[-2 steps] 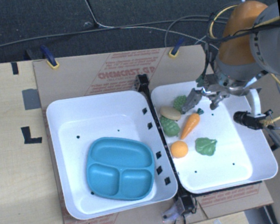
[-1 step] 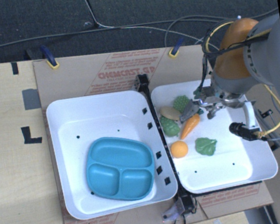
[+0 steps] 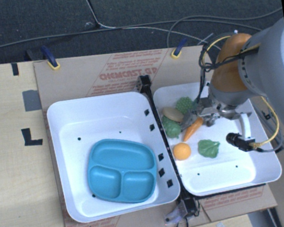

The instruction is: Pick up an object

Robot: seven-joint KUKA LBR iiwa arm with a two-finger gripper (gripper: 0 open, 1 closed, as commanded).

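Observation:
The right bin (image 3: 256, 172) holds several toy foods. A carrot (image 3: 191, 129) lies slanted near its middle, with a green broccoli (image 3: 184, 104) and a beige potato-like piece (image 3: 172, 113) behind it. Another green piece (image 3: 171, 128) rests against the bin's left wall. An orange ball (image 3: 181, 151) and a green leafy piece (image 3: 208, 148) lie nearer the front. My gripper (image 3: 206, 116) is low in this bin, right at the carrot's upper right end and just right of the broccoli. The wrist hides how it meets the carrot.
A blue divided plate (image 3: 122, 170) lies in the left bin (image 3: 61, 122). A black divider (image 3: 157, 129) with clips runs between the bins. The arm (image 3: 268, 75) covers the right bin's far right side, with cables looping around it.

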